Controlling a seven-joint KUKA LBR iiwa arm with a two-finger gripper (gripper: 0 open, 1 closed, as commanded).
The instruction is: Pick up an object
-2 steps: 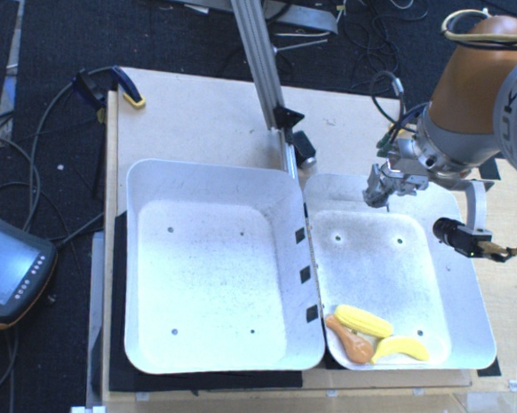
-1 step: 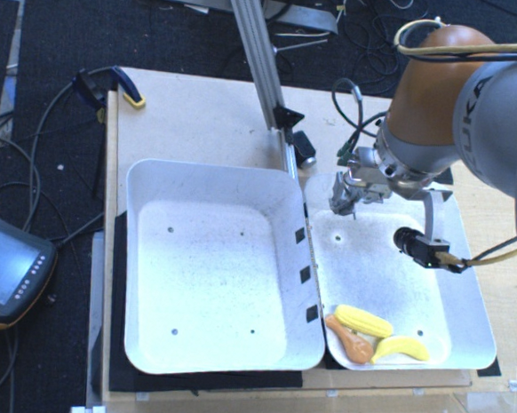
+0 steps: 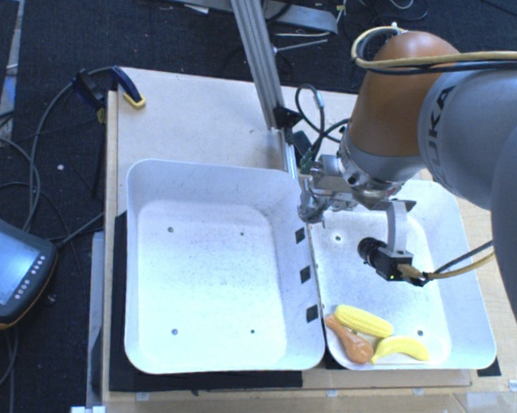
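Three toy foods lie at the front of the right bin [image 3: 466,289]: a yellow corn cob [image 3: 363,321], an orange carrot [image 3: 350,340] touching its near side, and a yellow banana [image 3: 402,348] to their right. My gripper [image 3: 315,207] hangs below the orange-banded wrist over the back left of the right bin, close to the divider between the bins. It is well behind the three foods and apart from them. Nothing shows in its grasp. The arm hides part of the right bin's back.
The left bin [image 3: 144,192] sits beside the right one on the wooden bench. A slanted aluminium pole [image 3: 259,59] rises behind the bins' divider. A black camera unit [image 3: 381,257] hangs from the wrist. A clamp [image 3: 116,86] sits at the bench's back left corner, and a teach pendant [image 3: 2,270] on the floor.
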